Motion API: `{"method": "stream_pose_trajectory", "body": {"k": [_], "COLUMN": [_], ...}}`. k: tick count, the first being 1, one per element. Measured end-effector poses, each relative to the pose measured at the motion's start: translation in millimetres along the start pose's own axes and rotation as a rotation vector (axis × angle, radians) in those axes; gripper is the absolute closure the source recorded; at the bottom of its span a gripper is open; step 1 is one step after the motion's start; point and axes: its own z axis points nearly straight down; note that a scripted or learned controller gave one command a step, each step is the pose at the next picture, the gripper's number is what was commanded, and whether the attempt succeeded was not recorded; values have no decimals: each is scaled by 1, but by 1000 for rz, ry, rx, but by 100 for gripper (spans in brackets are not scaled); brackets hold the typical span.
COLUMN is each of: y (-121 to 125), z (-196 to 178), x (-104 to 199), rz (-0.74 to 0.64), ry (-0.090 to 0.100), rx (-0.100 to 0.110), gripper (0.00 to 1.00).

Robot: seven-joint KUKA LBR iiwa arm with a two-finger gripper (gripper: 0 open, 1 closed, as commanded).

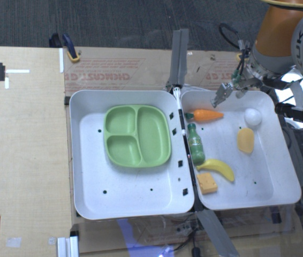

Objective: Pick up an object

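The right bin (pixel 280 186) holds an orange carrot (pixel 207 115), a green bottle (pixel 196 144), a yellow banana (pixel 219 168), an orange-yellow block (pixel 207 183), a yellow lemon-shaped piece (pixel 245 141) and a white ball (pixel 253 117). My gripper (pixel 221 95) hangs over the bin's far edge, just above and to the right of the carrot. Nothing shows between its fingers.
The left bin (pixel 87 186) carries a green divided plate (pixel 137 136). A grey upright post (pixel 179 58) stands behind the seam between the bins. Brown cardboard (pixel 119 74) lies behind both bins, and a light wooden bench top (pixel 17 154) spreads to the left.
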Motion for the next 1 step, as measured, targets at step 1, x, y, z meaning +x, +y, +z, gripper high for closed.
{"method": "stream_pose_trajectory", "body": {"k": [1], "y": [-12], "z": [104], "x": [-8], "rz": [-80], "ry": [2], "rx": [0], "gripper": [0]}}
